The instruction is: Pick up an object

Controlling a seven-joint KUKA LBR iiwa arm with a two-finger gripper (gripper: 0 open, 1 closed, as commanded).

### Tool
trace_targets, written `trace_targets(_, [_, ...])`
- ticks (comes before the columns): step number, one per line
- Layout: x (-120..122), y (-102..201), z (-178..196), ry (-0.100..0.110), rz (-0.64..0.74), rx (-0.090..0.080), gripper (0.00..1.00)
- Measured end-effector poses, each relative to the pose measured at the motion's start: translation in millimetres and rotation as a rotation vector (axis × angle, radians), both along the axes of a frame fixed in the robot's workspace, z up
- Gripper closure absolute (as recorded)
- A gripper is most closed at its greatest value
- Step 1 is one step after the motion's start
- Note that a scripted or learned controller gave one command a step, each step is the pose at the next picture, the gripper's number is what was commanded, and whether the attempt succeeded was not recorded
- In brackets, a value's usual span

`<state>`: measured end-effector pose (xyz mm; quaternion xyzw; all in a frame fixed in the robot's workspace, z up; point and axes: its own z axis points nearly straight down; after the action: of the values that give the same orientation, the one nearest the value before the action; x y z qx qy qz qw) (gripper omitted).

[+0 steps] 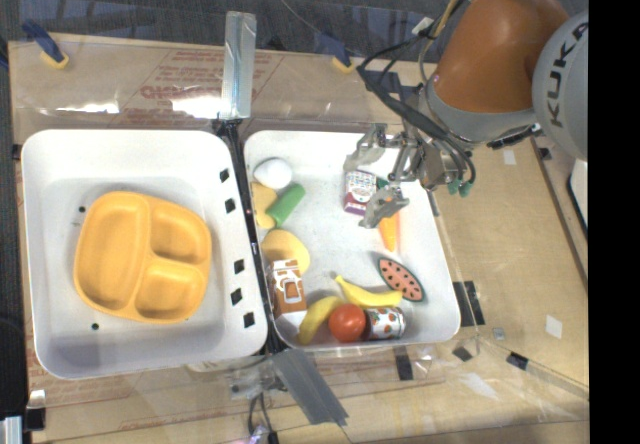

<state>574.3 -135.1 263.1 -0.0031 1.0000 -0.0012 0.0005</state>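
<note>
The right bin point(437, 250) holds the toy food; the left bin point(40, 232) carries a yellow tray point(143, 254). Your pincer point(385, 194) sits low by the right bin's far right edge, over a purple-labelled packet point(359, 190) beside a carrot point(390, 229). Close squarely on the packet alone. Whether the pincer stands wide or narrow, you cannot tell: cabling clutters it.

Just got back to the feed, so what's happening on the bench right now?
The grey KUKA arm's gripper is down in the right white bin, over a small purple-and-white carton and an orange carrot. Whether it has either is unclear. The rest of the toy food lies along the bin's left and near edges. The left white bin holds a yellow divided tray.
</note>
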Motion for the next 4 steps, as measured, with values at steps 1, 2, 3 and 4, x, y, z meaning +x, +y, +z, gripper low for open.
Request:
trace_targets(1, [32,-41,-156,0.011,-0.047,0.005,0.00])
trace_targets(2, [11,-64,-170,0.000,0.147,0.002,0.00])
trace_targets(3, [12,-54,-171,0.005,0.043,0.004,0.00])
trace_targets(4, [-20,-45,-171,0.001,-0.100,0.003,0.00])
